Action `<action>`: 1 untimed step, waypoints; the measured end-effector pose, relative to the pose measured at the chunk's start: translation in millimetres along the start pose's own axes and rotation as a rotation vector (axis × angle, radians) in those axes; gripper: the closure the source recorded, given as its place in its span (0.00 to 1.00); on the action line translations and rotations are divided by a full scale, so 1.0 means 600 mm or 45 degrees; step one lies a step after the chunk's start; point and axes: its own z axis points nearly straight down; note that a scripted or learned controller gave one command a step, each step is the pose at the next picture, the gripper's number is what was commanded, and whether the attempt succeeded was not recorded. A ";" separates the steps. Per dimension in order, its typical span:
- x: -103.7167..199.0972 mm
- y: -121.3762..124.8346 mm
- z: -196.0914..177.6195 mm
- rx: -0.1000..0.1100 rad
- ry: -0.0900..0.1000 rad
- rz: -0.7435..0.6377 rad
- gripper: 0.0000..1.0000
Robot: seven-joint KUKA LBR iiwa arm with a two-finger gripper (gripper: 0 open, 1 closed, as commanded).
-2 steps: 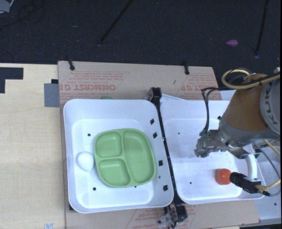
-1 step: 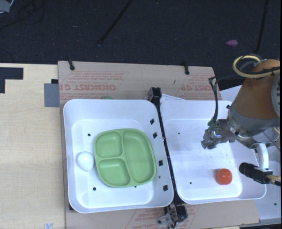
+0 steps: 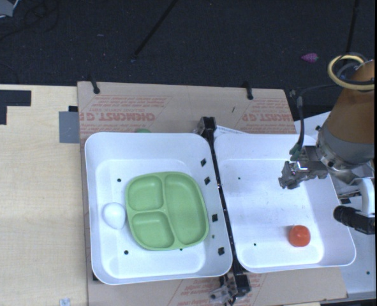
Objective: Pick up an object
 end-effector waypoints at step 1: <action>0.086 -0.005 -0.007 0.007 0.004 -0.005 1.00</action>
